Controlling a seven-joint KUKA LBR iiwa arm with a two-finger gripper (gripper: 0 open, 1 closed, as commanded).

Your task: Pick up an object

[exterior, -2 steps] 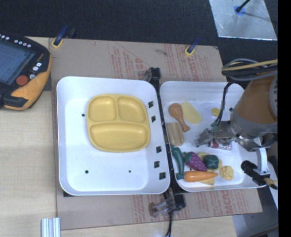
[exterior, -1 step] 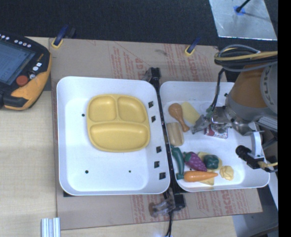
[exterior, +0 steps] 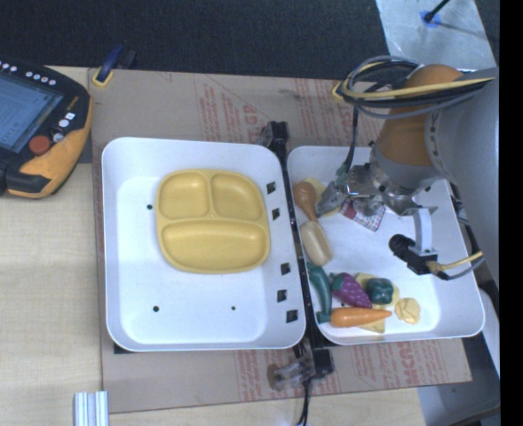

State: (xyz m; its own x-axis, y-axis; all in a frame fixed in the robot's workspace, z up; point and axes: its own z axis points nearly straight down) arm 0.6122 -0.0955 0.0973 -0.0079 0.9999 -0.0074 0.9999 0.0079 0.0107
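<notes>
Camera view: hand [exterior: 345, 193] sits low in the right bin [exterior: 447, 322], near a bread roll [exterior: 315, 241]; whether it grips anything, I cannot tell. Nothing looks lifted, so picking remains.

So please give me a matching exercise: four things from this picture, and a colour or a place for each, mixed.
Things:
1. divided plate
2. carrot
3. handheld controller
4. grapes

Descriptions:
A. purple
B. on the bench, left of both bins
C. yellow, in the left bin
D. orange, near the right bin's front edge

Pairs: 1-C, 2-D, 3-B, 4-A
</notes>
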